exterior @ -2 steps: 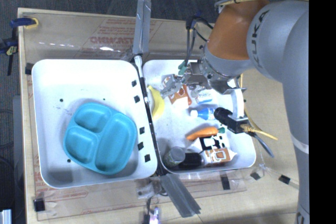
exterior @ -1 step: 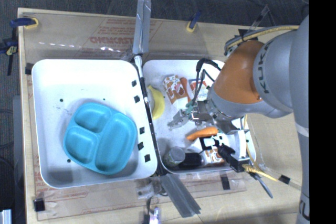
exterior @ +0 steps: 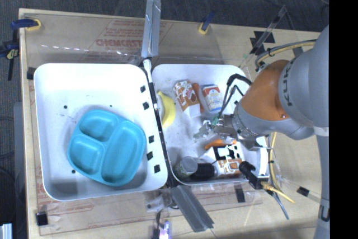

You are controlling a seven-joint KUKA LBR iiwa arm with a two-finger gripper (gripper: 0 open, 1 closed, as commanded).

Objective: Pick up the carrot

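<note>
The carrot [exterior: 215, 144] shows as a small orange piece on the floor of the right bin [exterior: 190, 71], towards its front right. My gripper [exterior: 209, 128] hangs low just above and behind it, reaching in from the right. The arm's orange band and grey wrist cover the bin's right side. Part of the carrot is hidden under the wrist.
Around the gripper lie a yellow fruit [exterior: 166, 108] by the divider, a brown packet [exterior: 186, 94], a red and white carton [exterior: 211, 98], a dark bottle [exterior: 197, 168] and a printed box [exterior: 230, 165] at the front. A blue compartment plate [exterior: 106, 146] sits in the left bin [exterior: 56, 81].
</note>
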